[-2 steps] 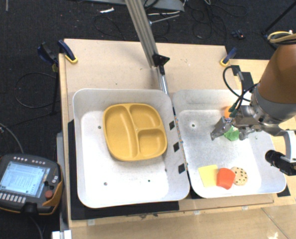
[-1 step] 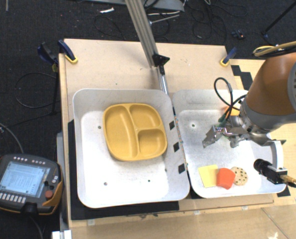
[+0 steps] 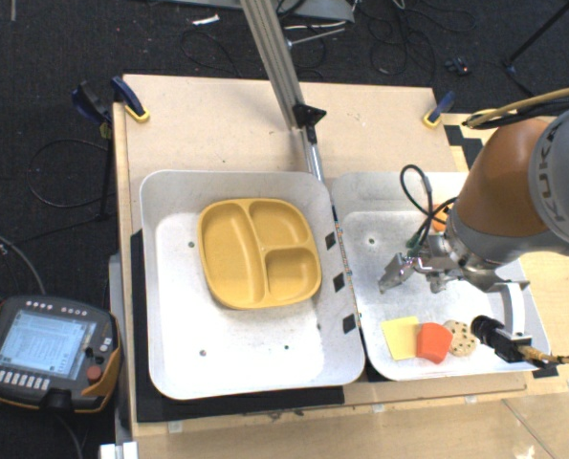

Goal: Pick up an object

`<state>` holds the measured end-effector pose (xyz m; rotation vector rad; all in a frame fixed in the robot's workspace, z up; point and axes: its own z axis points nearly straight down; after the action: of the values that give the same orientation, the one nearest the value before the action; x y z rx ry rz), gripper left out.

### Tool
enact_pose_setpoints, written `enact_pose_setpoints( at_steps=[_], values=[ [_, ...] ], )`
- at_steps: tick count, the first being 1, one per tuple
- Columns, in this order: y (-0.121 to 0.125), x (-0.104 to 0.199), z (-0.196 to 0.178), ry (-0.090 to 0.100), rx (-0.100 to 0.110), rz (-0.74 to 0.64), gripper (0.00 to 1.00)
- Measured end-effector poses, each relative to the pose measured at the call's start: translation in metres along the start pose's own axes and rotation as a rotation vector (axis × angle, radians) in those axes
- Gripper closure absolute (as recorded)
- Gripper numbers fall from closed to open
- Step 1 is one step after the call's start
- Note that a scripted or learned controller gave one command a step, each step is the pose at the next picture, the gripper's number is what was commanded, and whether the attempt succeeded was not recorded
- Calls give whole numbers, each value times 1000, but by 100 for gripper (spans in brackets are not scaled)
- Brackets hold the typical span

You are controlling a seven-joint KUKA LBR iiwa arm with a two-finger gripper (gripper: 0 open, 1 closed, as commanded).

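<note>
The orange block (image 3: pixel 434 342) sits low in the right bin (image 3: pixel 361 208), touching a yellow square (image 3: pixel 399 338) on its left and a speckled cookie (image 3: pixel 460 338) on its right. Just above them hovers the claw (image 3: pixel 397 273), fingers spread, gripping nothing. In the left bin (image 3: pixel 169 256) lies a yellow divided plate (image 3: pixel 260 252).

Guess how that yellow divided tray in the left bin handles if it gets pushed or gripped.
The yellow divided tray looks like moulded plastic, so probably stiff and light for its size. It lies flat and wide, so a push should slide it rather than tip it. Its smooth rim may slip in the pincer.
</note>
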<state>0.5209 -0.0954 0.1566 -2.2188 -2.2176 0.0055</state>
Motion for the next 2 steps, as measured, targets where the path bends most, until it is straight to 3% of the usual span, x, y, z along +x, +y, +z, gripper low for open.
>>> enact_pose_setpoints(
  at_steps=[1, 2],
  values=[
    [1, 0, -13, -1, -5, -1, 100],
    [8, 0, -75, -2, -13, -4, 100]
  ],
)
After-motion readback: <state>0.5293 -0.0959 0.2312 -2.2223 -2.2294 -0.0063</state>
